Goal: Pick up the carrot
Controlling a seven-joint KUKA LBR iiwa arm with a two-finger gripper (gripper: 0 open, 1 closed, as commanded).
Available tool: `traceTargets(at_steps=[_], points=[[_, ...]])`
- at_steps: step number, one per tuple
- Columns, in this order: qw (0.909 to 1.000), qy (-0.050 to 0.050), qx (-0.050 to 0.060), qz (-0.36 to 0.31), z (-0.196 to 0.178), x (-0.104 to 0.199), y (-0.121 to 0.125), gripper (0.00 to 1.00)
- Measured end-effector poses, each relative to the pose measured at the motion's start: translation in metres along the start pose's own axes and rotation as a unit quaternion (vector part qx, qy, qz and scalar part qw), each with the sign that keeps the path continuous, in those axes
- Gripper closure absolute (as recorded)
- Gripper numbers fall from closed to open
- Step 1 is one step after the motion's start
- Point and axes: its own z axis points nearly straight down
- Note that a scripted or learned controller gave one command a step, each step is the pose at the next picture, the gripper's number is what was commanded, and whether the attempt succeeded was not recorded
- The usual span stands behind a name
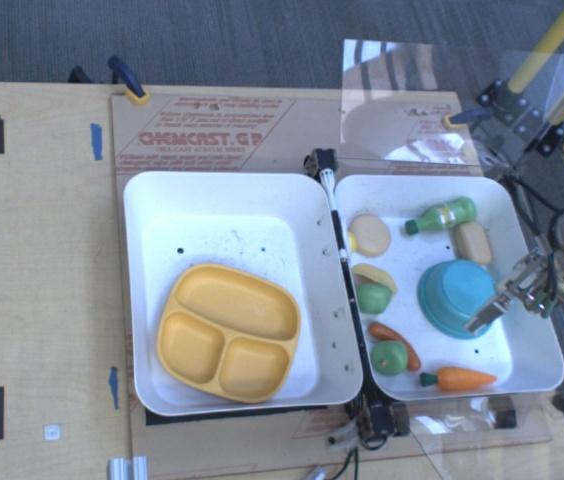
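The carrot lies at the front edge of the right bin, just right of a green ball and a red pepper. A blue bowl stands just behind it. The gripper hangs over the rim of the bowl; whether its jaws are spread, I cannot tell. The left bin holds a yellow tray.

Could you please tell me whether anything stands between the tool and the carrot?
Nothing visible does. The tool sits at the blue bowl's right edge, and the carrot lies just below it on bare bin floor.
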Motion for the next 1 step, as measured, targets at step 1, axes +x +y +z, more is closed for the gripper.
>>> traceTargets(at_steps=[1], points=[[0.9981, 0.003, 0.0, -0.062, -0.0052, 0.0656, 0.0525, 0.0]])
